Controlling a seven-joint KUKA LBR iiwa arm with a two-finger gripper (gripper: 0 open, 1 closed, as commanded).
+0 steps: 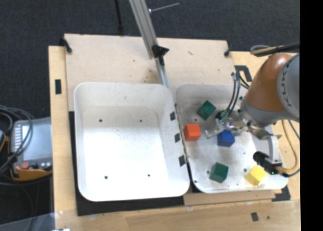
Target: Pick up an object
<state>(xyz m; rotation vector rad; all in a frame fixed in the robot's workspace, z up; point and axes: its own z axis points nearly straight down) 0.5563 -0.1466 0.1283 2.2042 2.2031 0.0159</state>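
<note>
We see the gripper low in the right bin, directly over the blue cube (likely its target); whether it is wide or narrow we cannot tell. An orange cube sits just beside it, a green cube above-left.

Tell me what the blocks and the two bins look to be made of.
Blocks, such as the orange block and yellow block: probably painted wood or foam, given flat matte colour and crisp edges. Left bin and right bin: likely moulded plastic, smooth white with rounded corners.
</note>
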